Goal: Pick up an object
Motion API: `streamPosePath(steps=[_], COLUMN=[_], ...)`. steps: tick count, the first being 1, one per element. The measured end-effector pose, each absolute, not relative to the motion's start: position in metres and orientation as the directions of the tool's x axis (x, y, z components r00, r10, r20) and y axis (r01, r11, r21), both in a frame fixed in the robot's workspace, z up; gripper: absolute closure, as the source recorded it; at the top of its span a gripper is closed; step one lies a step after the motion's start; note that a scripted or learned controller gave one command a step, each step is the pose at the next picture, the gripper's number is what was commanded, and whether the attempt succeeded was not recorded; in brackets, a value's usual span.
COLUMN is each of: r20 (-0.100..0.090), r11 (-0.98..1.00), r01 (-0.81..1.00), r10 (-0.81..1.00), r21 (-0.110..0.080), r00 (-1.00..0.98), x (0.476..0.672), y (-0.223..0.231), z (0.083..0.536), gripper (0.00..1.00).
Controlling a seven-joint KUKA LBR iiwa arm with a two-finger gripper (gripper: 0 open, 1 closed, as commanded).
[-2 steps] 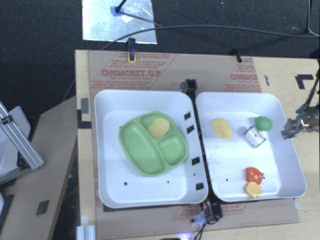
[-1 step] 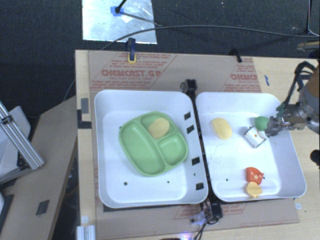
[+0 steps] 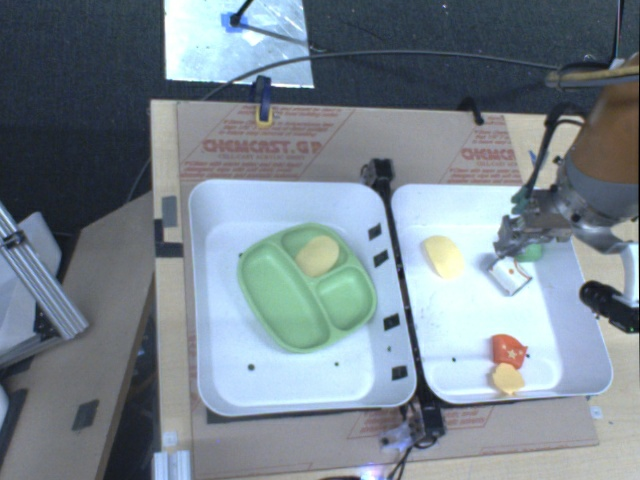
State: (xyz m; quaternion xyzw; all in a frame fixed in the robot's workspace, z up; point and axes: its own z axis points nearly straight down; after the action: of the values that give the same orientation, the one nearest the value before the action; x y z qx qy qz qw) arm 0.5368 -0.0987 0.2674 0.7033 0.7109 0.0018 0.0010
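My gripper (image 3: pixel 518 240) hangs over the right side of the right bin (image 3: pixel 560 368), with the grey arm and its orange band rising behind it at the right. Directly below it lies a small grey-and-white object (image 3: pixel 510 276). A bit of green object (image 3: pixel 531 252) peeks out beside the gripper, mostly hidden. A pale yellow piece (image 3: pixel 443 256) lies left of the gripper in the same bin. Near the bin's front sit a red piece (image 3: pixel 508 348) and a small orange-yellow piece (image 3: pixel 507 378).
The left bin (image 3: pixel 230 368) holds a green divided plate (image 3: pixel 290 318) with a yellow item (image 3: pixel 319 256) in its upper compartment. A black divider with clips (image 3: pixel 392 268) runs between the bins. A black part (image 3: pixel 610 303) sticks in at the right edge.
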Motion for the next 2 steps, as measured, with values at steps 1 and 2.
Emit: streamPosePath(steps=[1, 2], r20=[0.000, 0.002], r11=[0.009, 0.009], r01=[1.000, 1.000], r10=[1.000, 1.000], r21=[0.003, 0.004], r00=[-0.009, -0.010], x=[0.561, 0.586], y=[-0.049, -0.003], z=[0.251, 0.254], gripper=[1.00, 1.00])
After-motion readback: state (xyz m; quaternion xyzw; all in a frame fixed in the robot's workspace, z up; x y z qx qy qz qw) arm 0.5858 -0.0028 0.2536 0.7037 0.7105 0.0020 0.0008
